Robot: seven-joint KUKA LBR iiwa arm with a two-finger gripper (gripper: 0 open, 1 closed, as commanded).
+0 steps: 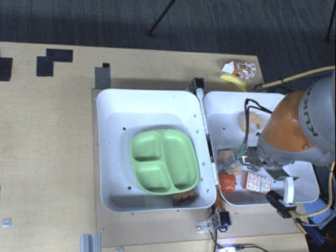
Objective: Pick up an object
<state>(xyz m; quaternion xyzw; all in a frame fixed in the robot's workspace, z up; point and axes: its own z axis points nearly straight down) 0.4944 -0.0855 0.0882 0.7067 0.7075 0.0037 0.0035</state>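
Observation:
My gripper (248, 163) hangs low inside the right bin (310, 190), under the orange-banded wrist that covers most of it. Just left of it lies a tan and brown item (228, 157). A small red-orange object (227, 182) sits near the bin's front left corner. Beside that lies a red-and-white patterned packet (257, 182), directly below the gripper. A pale bread-like piece (255, 121) rests farther back in the same bin. I see nothing held.
The left bin (113, 140) holds a green divided plate (164, 160) with a small brown object (184, 197) at its front edge. A yellow item and a white packet (239, 70) lie on the bench behind the right bin. Cables run along the arm at the right.

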